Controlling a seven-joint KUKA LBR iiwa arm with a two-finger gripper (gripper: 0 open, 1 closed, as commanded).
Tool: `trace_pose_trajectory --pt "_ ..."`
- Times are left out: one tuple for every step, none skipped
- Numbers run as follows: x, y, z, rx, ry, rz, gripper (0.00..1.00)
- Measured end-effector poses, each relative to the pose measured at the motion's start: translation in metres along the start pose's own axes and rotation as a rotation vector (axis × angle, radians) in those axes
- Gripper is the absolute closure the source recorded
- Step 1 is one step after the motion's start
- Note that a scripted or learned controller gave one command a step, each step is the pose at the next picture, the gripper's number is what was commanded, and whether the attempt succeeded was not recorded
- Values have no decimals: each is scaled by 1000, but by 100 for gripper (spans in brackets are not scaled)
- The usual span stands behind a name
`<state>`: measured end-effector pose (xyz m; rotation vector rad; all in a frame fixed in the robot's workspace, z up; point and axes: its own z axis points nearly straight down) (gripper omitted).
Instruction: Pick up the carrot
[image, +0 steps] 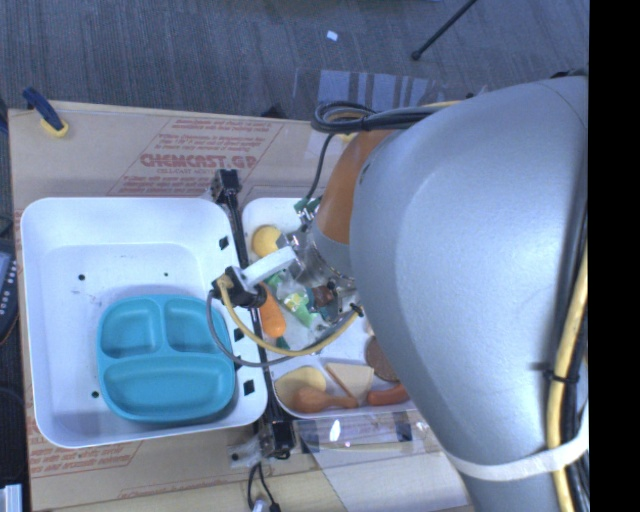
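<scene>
Carrot (271, 316) in right bin (262, 212): looks light, stiff, slick, so pinch mid-body across width. Hand (300, 285) right above; grip state, can't tell.

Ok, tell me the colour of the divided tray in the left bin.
The divided tray is light blue, turquoise-like, clearest in the camera view.

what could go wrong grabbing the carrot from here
The carrot lies among crowded food in the right bin, beside green items, so the gripper might pinch a neighbour instead. It also sits near the bin's left wall, which a finger could hit. The big arm hides much of the bin, so other obstacles may go unseen.
</scene>
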<state>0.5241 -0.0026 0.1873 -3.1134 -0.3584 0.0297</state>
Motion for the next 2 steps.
trace_pose_trajectory --pt "0 0 0 0 0 0 0" --pt "0 0 0 0 0 0 0"
